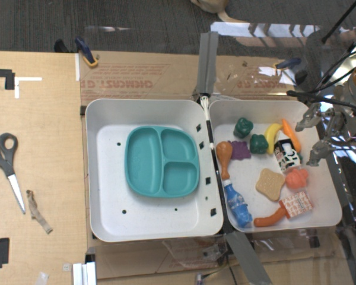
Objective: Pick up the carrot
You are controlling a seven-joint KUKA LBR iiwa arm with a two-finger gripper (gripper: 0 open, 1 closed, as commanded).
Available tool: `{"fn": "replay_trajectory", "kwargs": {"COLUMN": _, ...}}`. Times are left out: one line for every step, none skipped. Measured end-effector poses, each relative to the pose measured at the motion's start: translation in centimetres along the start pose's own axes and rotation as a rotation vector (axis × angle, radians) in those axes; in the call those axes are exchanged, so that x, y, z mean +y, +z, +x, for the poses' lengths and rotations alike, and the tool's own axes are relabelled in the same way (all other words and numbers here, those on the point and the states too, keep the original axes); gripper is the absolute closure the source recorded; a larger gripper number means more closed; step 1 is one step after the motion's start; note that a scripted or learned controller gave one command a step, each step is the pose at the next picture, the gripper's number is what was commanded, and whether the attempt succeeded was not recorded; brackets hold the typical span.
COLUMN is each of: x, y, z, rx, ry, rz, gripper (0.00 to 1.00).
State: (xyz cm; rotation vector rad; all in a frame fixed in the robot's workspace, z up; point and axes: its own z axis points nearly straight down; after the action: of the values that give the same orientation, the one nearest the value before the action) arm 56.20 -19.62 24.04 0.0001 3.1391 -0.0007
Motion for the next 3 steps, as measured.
{"fn": "replay_trajectory", "kwargs": {"x": -2.5, "y": 7.7, "z": -4.0, "rx": -0.002, "ry": 0.185, "rz": 0.001, "gripper": 0.0}}
{"fn": "replay_trajectory", "kwargs": {"x": -2.6, "y": 12.6, "z": -8.0, "rx": -0.023, "ry": 0.314, "rz": 0.003, "gripper": 0.0}}
{"fn": "replay_trajectory", "kwargs": {"x": -2.6, "y": 13.0, "z": -9.8, "rx": -0.019, "ry": 0.46, "rz": -0.001, "gripper": 0.0}}
